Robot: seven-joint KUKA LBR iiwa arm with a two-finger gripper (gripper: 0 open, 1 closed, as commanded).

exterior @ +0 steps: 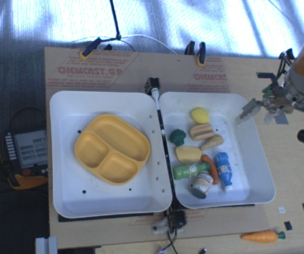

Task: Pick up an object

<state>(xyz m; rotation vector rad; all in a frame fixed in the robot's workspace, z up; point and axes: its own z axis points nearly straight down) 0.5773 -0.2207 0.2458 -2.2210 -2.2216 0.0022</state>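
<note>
The right bin (258, 157) holds a pile of toy food: a yellow lemon (200, 115), a hot dog bun (201, 130), a tan piece (212, 141), a broccoli floret (177, 137), a yellow potato (188, 153), an orange carrot piece (210, 167), a blue bottle (223, 170), a green bottle (190, 170) and a small can (201, 184). My gripper (263, 114) hangs above that bin's upper right corner, away from the pile. Its fingers are spread open with nothing between them.
The left bin (62, 142) carries a yellow divided plate (112, 148). A loose toy carrot (263, 236) lies on the bench below the right bin. Clamps (197, 51) and cables sit along the bench's far edge, and a control pendant (29, 148) rests off to the left.
</note>
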